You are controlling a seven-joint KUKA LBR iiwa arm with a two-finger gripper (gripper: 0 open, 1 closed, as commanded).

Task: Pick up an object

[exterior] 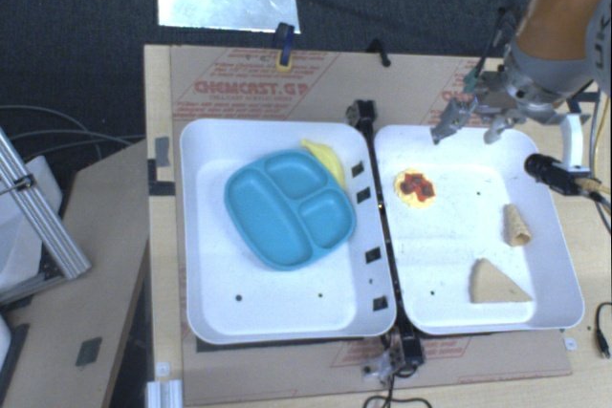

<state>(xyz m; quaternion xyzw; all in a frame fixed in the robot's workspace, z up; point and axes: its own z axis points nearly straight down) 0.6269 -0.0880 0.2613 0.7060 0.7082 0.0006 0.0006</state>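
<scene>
In the right bin (559, 301) lie three loose things: a small round pizza-like piece (416, 187) with red topping toward its 10 o'clock corner, a tan wedge (497, 283) down at 5 o'clock near the front wall, and a short tan roll (517, 225) at 3 o'clock, close to the right wall. All three rest on the bin floor, well apart from one another. The gripper (471, 123) hangs over the bin's 12 o'clock rim, above and to the right of the pizza-like piece, its fingers (448, 125) spread apart with nothing between them. In the left bin (206, 301) a blue divided tray (289, 208) lies tilted near the middle, with a yellow banana (327, 160) touching its 1 o'clock edge. Both bins sit side by side on a brown cardboard sheet (258, 81) covering the surface.
</scene>
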